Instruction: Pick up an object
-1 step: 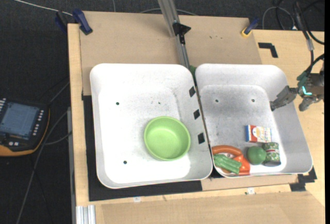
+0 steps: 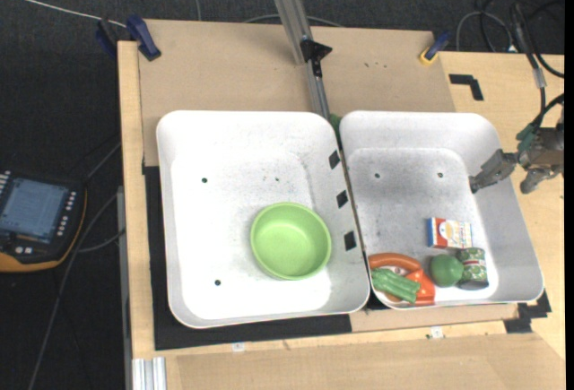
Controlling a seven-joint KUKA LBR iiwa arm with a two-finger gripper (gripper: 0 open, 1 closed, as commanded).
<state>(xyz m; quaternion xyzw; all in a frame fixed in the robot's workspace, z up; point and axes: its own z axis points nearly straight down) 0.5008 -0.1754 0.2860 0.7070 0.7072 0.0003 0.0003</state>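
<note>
On the left of the desk, the left bin holds a single green bowl, sitting near its front right corner, close to the seam between the two bins. It is broad and smooth-walled, so I judge it the harder grasp; a grip would have to come down over its rim.

The right bin holds the likelier candidates, all crowded into its front edge: an orange and green vegetable-like toy, a green ball just beside it, a small dark can touching or nearly touching the ball, and a small white and red carton just behind them. Packed this close, they invite a pinch that catches two things or slips off one. The carton stands slightly apart from the cluster, so I would aim there, centre over it, descend straight, and close only once the fingers straddle it.

The jaws hang at the right bin's far right rim, spread moderately with nothing between them. The carton and its neighbours lie well apart from them, forward and toward the bin's middle, so the arm needs to travel inward and down.
</note>
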